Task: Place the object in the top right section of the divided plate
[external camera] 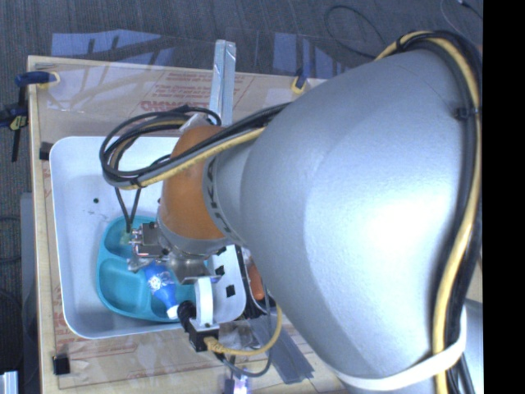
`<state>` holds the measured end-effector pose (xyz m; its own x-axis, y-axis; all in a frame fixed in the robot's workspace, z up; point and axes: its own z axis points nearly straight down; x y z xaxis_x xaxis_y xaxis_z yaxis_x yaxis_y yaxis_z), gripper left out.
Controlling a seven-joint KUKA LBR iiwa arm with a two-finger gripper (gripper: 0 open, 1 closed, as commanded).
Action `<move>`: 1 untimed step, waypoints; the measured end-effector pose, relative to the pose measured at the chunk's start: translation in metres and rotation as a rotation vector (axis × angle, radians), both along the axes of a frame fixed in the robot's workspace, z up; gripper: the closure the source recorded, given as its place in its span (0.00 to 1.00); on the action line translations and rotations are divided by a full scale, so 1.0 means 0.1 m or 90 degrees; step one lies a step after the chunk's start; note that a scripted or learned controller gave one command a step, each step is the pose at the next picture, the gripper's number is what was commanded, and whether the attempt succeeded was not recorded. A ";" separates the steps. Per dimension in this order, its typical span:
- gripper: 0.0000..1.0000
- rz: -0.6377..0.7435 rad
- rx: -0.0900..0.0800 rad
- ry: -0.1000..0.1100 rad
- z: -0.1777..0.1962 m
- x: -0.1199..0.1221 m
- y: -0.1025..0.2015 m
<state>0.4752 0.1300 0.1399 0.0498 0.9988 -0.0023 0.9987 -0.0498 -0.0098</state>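
Note:
A blue divided plate (119, 279) lies in the front part of the left white bin (74, 187). The arm's orange band (187, 195) and wrist hang right over the plate's right half and hide it. The gripper (156, 276) points down onto the plate's right side, close to its surface. A small shiny blue patch (155, 283) shows just under the gripper. I cannot tell if it is an object or part of the plate. The plate's left sections look bare.
The huge grey arm (353, 220) covers the right bin and most of the bench. Black and yellow cables (131, 150) loop over the left bin's back half. A grey upright strip (221, 80) stands behind the bins. An orange thing (256, 284) peeks out beside the wrist.

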 end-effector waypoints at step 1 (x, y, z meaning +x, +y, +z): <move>1.00 0.141 0.001 -0.002 0.37 0.47 0.28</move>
<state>0.5217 0.1584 0.1768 -0.1711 0.9853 -0.0011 0.9852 0.1711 -0.0060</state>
